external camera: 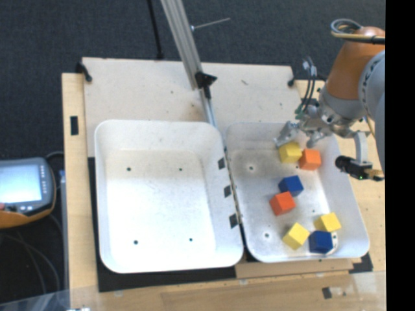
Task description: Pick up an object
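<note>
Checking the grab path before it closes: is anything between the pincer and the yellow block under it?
Nothing visible. The pincer hangs right above the yellow block; an orange block sits beside it.

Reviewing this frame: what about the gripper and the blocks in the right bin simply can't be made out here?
- Gripper: small and blurred in the camera view; finger state unreadable, and whether it touches the yellow block below it.
- Arm: cut off by the right side.
- Blue block by the right bin's near rim: its contact with the neighbouring yellow block is too small to judge.
</note>
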You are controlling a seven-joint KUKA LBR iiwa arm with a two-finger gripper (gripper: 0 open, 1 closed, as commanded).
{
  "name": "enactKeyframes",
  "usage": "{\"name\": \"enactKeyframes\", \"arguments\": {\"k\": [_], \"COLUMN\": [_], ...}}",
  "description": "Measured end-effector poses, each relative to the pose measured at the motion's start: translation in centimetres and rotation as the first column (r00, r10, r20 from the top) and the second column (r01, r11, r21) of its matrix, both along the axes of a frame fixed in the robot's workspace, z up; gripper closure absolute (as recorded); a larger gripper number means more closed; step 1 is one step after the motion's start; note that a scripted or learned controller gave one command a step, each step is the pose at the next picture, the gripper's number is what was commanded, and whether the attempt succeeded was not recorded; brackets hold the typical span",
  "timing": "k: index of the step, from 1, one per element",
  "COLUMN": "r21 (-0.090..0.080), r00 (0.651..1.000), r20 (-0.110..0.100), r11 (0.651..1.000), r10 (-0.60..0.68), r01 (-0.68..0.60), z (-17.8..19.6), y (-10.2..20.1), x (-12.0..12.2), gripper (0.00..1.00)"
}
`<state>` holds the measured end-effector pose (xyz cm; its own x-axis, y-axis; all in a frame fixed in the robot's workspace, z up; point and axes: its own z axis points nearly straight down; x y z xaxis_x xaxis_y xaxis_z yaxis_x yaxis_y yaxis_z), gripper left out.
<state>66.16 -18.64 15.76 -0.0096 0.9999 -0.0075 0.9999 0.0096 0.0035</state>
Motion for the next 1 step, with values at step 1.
{"name": "enactKeyframes", "arguments": {"k": [1], "r21": [-0.003], "r00": [1.000], "r20": [0.004], "r11": [1.000], "r10": [0.004], "r01": [-0.004], "z": [1.19], "y": [-0.08], "x": [0.09], "gripper": [1.00]}}
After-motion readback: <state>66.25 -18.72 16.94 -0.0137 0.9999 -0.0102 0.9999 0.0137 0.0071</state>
